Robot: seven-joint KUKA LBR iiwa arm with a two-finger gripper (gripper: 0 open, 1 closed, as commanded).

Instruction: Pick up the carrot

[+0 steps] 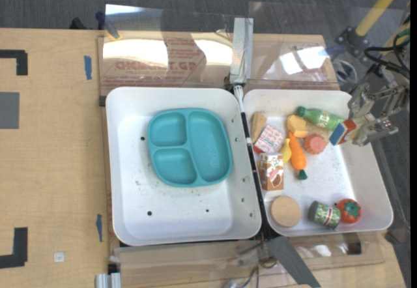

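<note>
- Roughly in the middle of the right bin [381,205] lies the carrot [297,154], orange with its green tip pointing toward the bin's near edge.
- Just left of the carrot, a yellow banana-like piece [286,150] seems to touch its side.
- Further left of the carrot sit a pink-and-white carton [269,139] and, below it, a brown snack box [272,172]; a tan bread-like piece [258,123] lies beyond the carton.
- Just right of the carrot is a round red piece [316,144], and behind the carrot a yellow-orange piece [297,124] rests beside a green bottle [320,117].
- Nearer than the carrot, toward the front rim, are a tan round disc [285,211], a green can [324,214] and a tomato [350,211].
- Well to the right of the carrot, over the bin's right rim, hangs the gripper [369,125], with a red-and-blue item [343,131] just beside it; whether its fingers are parted or closed I cannot tell.
- Far left of the carrot, the left bin [124,150] holds a teal divided plate [189,146].
</note>
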